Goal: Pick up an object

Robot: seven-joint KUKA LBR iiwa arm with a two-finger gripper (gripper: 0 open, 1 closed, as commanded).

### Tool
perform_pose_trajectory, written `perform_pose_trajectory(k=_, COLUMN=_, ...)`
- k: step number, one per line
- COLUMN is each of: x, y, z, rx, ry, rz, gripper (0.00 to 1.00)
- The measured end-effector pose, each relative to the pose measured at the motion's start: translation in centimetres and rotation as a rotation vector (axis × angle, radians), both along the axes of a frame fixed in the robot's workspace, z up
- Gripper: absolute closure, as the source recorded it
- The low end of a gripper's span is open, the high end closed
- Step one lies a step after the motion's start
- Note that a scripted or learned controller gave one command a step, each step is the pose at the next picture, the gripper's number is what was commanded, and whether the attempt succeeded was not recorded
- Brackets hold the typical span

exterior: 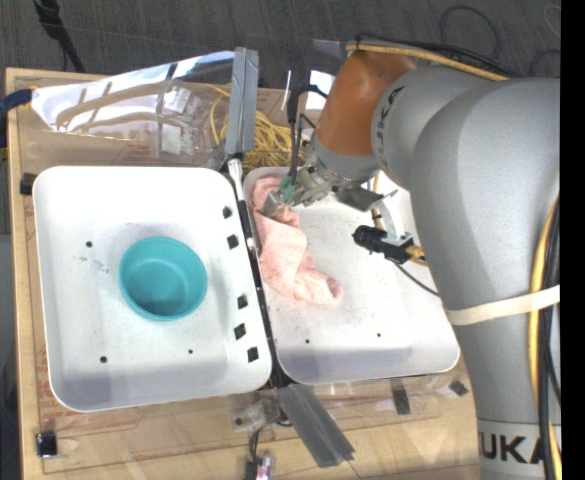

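Note:
A crumpled pink cloth (290,254) lies along the left side of the right bin (392,338), its upper end near the bin's back left corner. My gripper (284,199) is low over that upper end, fingertips at or touching the cloth's top edge. The arm's wrist hides most of the fingers, so I cannot see their state or any cloth between them. A teal bowl (164,277) sits upright in the middle of the left bin (72,348).
The grey arm with its orange band (357,103) covers the right bin's back and right side. Yellow cable (262,133) and clear plastic sheeting (132,103) lie behind the bins. A black divider strip (244,278) runs between the bins.

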State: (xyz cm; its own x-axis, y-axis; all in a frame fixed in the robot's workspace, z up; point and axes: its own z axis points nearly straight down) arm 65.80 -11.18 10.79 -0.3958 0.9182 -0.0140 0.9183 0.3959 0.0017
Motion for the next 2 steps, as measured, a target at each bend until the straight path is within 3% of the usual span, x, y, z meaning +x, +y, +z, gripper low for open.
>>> perform_pose_trajectory(k=1, x=0.02, y=-0.42, z=0.14, rx=-0.006, ry=-0.003, rz=-0.003, gripper=0.0)
perform_pose_trajectory(k=2, x=0.17, y=-0.39, z=-0.53, rx=-0.012, ry=-0.008, rz=0.037, gripper=0.0)
